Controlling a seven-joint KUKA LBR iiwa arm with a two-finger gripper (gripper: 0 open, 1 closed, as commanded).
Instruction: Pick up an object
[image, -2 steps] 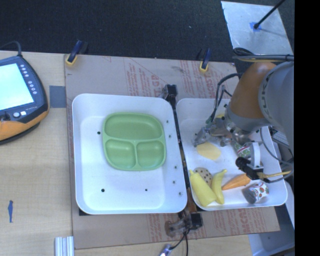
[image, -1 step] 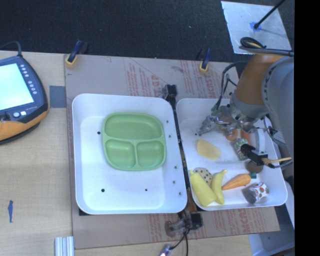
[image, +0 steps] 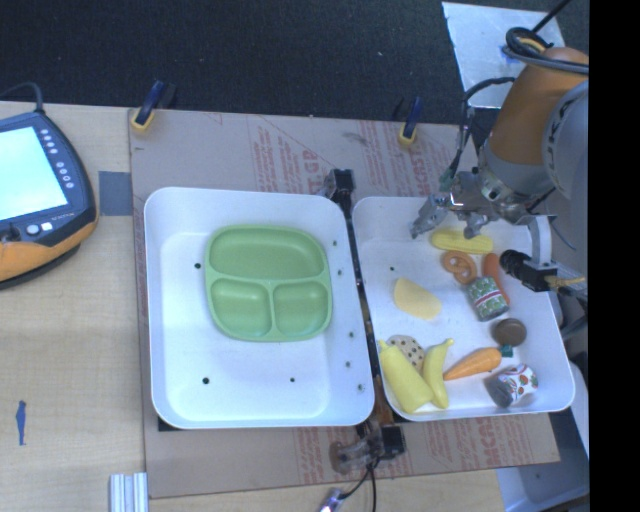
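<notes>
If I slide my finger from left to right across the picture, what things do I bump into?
Tablet controller → green divided plate in the left bin → pale yellow wedge in the right bin → orange carrot → little patterned can.

Both white bins, left (image: 175, 300) and right (image: 560, 345), look like smooth plastic with a slight sheen. Green divided plate (image: 268, 282): matt plastic. Tabletop (image: 60, 380): pale wood-grain, matt. Under the bins, a brown cardboard sheet (image: 290, 150) with red print, dull and paper-like. Toy foods, e.g. carrot (image: 472, 363) and banana (image: 437, 370), smooth plastic look. Small can (image: 487, 297) glossy. Pincer (image: 452, 212): grey metal. Arm's orange band (image: 527, 120) smooth, semi-gloss.
</notes>
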